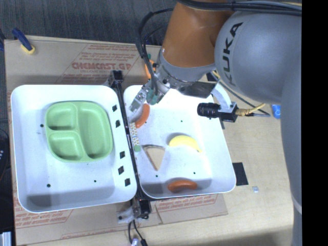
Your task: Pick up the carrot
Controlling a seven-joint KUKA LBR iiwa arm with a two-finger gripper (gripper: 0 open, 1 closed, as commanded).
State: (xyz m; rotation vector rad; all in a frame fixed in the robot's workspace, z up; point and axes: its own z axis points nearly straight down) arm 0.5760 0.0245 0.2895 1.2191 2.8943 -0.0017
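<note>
Reaching in from the right, the grey arm [256, 40] with its orange band [192, 27] takes up the upper right of the view, above the bench [256, 209], whose pale wood top carries a printed brown cardboard sheet [97, 60] under both bins. Left bin [20, 137]: shallow, white, holding one light green divided plate [79, 130] with three compartments, set near its middle. Right bin [218, 158]: shallow, white, touching the left bin along a seam fitted with black clips [121, 155]. Contents of the right bin, largest first: a yellow banana-like piece [184, 142] near the middle; an orange-red item [182, 185] lying lengthwise by the near wall; a pale tan wedge [154, 157] just left of the yellow piece; the carrot [143, 116], orange, lying tilted in the upper left corner of the bin close to the seam. The pincer [139, 104] hangs low over that corner with its tip right at the carrot's upper end; whether its tips are apart or together, or bear on the carrot at all, I cannot tell. A black cylindrical fitting [212, 110] juts from the wrist over the bin's right side. A small blue and yellow object [23, 41] lies at the far left corner of the cardboard.
</note>
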